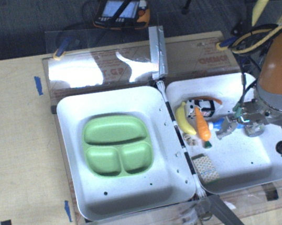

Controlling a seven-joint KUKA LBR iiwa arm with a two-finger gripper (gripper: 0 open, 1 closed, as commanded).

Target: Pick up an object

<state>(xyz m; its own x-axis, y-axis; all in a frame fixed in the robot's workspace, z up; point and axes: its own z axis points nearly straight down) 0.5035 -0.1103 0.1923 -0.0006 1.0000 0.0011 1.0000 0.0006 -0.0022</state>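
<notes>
Orange carrot (202, 124) lies in the right bin (245, 169), touching the yellow banana (185, 121). My jaws (227, 126) hover low just right of the carrot; can't tell if spread or pinched. Green tray (117, 144) sits in left bin (77, 146).

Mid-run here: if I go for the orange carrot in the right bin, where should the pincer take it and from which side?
Probably grip the carrot across its thicker lower half, coming straight down from above. It lies flat and slim, running near to far, so closing across its width suits. The banana lies close on its left, so keep that finger tight to the carrot. The pincer sits just to its right.
</notes>
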